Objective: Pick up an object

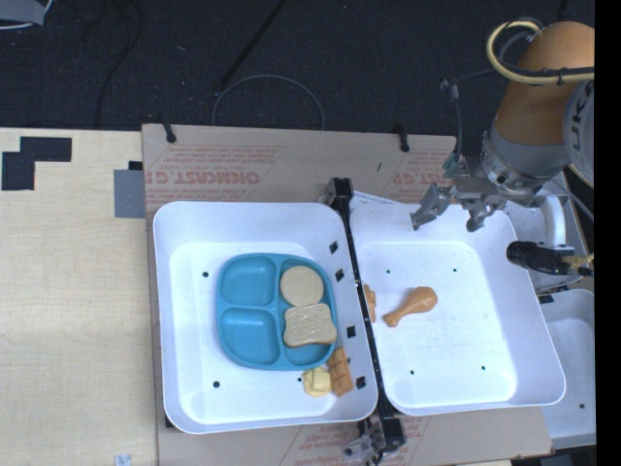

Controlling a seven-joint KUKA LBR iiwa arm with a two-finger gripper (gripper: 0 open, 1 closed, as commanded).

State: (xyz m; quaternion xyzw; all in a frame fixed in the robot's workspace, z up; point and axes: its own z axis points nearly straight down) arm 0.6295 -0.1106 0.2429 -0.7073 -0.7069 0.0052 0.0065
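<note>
— What lies nearest the camera?

— The front rims of the two shallow white plastic bins, the left bin [184,357] and the right bin [485,377], side by side on the pale wooden tabletop [68,309] over a sheet of brown cardboard [291,163]. At the left bin's front right corner sit a small yellow food piece [315,382] and an orange toy piece [340,373], touching each other.

— And just behind those?

— A blue plastic divided plate [254,323]. A tan square slice of toy bread [310,326] lies in its near right compartment, and a round beige toy patty [301,284] in the far right one.

— What about the right bin?

— An orange-tan toy chicken drumstick [412,306] lies on the bin floor, left of centre, its thick end pointing right. A small orange piece [370,302] rests against the divider between the bins, near the drumstick but apart from it.

— Where is the arm?

— Farther back, at the right bin's far edge. The grey two-finger gripper [451,214] hangs above that rim, well apart from the drumstick. Its fingers [427,210] are spread wide, with nothing between them. Above is the orange band [543,85] of the arm, against the dark floor [291,47] with its black cables.
</note>
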